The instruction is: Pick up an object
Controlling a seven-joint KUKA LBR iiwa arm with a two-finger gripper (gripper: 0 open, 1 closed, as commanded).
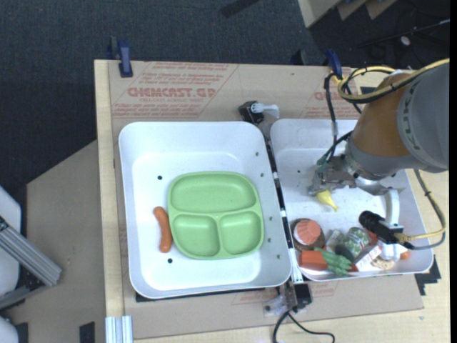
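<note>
Claw (323, 184) in right bin (300, 145), perhaps touching yellow object (328, 200) (partly hidden)

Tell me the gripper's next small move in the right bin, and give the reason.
Probably a short, straight lift. The gripper sits low in the right bin, right over the small yellow piece. Whether it holds the piece is unclear, and lifting would show that, away from the toy pile nearby.

Single fixed overhead camera, slanted down on both bins (136, 213).

red "CHEMCAST GP" print, on brown board (171, 91) behind bins
</note>
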